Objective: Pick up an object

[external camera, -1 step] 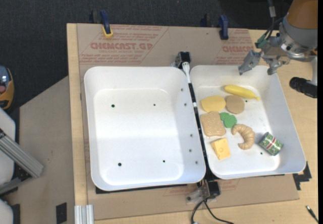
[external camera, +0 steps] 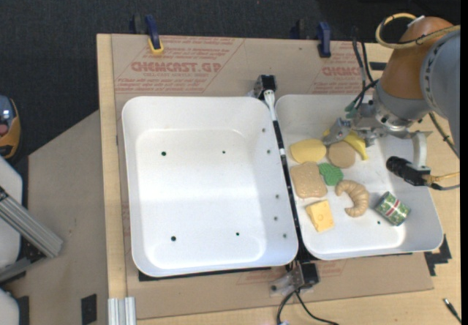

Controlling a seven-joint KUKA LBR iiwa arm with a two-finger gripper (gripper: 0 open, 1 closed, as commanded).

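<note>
Because the gripper (external camera: 348, 131) hangs low over a tight cluster in the far part of the right bin (external camera: 420, 239), the main risk is a fouled grasp. Whether it is open or closed cannot be told from this view, and nothing can be seen held in it.

Findings, risk:
- The yellow piece (external camera: 357, 145) and the round brown piece (external camera: 341, 155) touch one another directly at the gripper's near side. A descent here may pinch both, or push one aside and close on nothing.
- The yellow piece is small and curved; in my judgement it could slip out on closing.
- The pale yellow lump (external camera: 308, 150) sits just left of the round brown piece, so a sideways shove could carry through the cluster.
- The arm's bulk hides part of the bin's far right, so contact there cannot be checked.

Findings, position:
- The likeliest target, the yellow piece, lies just near and slightly right of the gripper, seemingly touching or all but touching it.
- The round brown piece lies just near and left of it.
- Further out, toward the near side, lie the toast slice (external camera: 308, 181), green piece (external camera: 330, 173), croissant (external camera: 353, 198), cheese wedge (external camera: 319, 215) and green can (external camera: 392, 208), all well apart from the gripper.
- The left bin (external camera: 135, 170) holds no candidate.
</note>
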